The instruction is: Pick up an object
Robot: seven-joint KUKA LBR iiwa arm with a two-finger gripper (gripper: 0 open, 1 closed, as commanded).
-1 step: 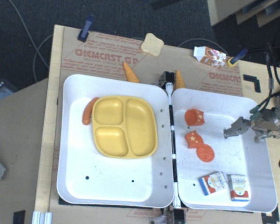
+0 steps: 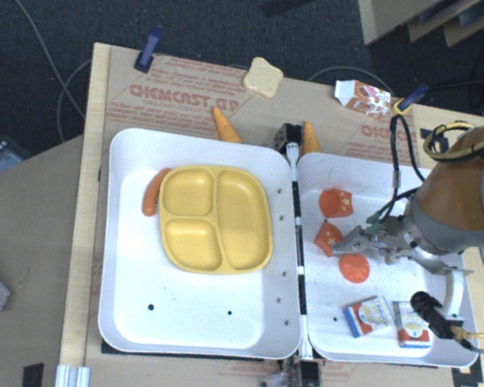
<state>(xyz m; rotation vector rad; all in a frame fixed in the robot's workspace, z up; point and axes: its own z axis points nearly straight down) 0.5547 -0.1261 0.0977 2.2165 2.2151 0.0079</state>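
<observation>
In the right bin [image 2: 459, 200] lie three red food pieces: one at the upper left [image 2: 336, 203], one just below it [image 2: 327, 238], and a round one [image 2: 355, 268] lower down. Two small printed boxes [image 2: 368, 315] [image 2: 412, 330] rest near the bin's front edge. My gripper [image 2: 366, 240] hangs low over the right bin, just right of the middle red piece and above the round one. Nothing shows held in it. The grey arm with its orange band [image 2: 461, 191] reaches in from the right.
The left bin [image 2: 125, 242] holds a yellow divided plate [image 2: 216, 219] with a sausage [image 2: 152, 192] beside it. On the board behind the bins lie a bread slice [image 2: 263, 77], two carrots [image 2: 226, 126] [image 2: 311, 138], a packet [image 2: 364, 96] and a blue clip [image 2: 147, 48]. Cables hang beside the arm.
</observation>
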